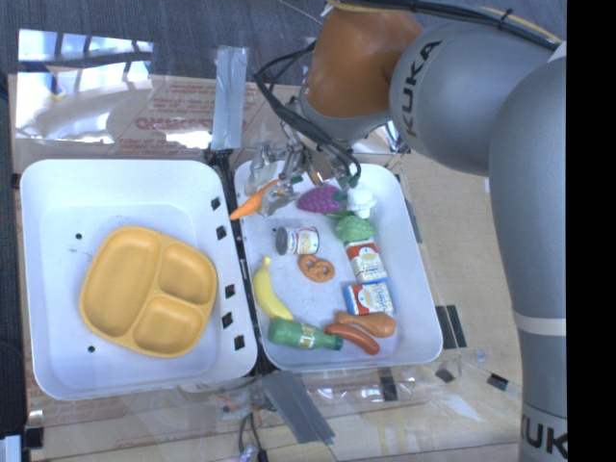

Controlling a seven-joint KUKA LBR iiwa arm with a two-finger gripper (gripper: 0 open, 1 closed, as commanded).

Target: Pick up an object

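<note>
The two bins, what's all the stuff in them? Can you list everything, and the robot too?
Tray: one, yellow, three sections, in the left bin.
Carrot: one, orange, top left of the right bin, at the gripper.
Grapes: one bunch, purple, top middle.
Green vegetable: one, below the grapes.
Can: one, small, on its side, centre.
Pretzel: one, brown, below the can.
Cartons: two, red and white, right side.
Banana: one, yellow, left side.
Bottle: one, green, lying along the bottom.
Sausages: two, orange-red, bottom right.
Gripper: one, metal, over the carrot.
Arm: one, grey with an orange band, from the right.
</note>
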